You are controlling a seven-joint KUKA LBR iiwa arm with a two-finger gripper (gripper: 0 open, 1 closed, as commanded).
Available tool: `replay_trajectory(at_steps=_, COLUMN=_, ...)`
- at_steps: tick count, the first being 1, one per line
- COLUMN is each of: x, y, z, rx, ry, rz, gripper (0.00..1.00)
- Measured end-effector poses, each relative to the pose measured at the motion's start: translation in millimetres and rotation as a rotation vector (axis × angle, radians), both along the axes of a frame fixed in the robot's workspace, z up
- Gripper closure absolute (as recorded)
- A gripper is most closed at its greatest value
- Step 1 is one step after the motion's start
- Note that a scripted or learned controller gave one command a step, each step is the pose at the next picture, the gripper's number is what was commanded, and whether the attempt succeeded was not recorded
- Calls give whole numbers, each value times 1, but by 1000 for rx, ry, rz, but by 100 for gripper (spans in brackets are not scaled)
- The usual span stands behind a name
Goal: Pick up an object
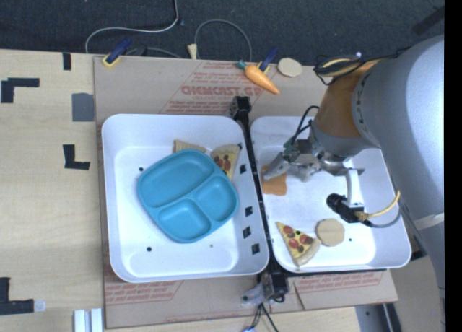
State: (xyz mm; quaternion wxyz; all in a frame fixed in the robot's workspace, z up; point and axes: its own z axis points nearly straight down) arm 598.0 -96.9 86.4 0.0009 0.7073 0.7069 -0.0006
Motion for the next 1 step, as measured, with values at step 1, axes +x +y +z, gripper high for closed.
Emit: replay_trajectory(at_steps=1, x=4, y=1, z=0, rx=0, ry=1, rz=0, gripper=0)
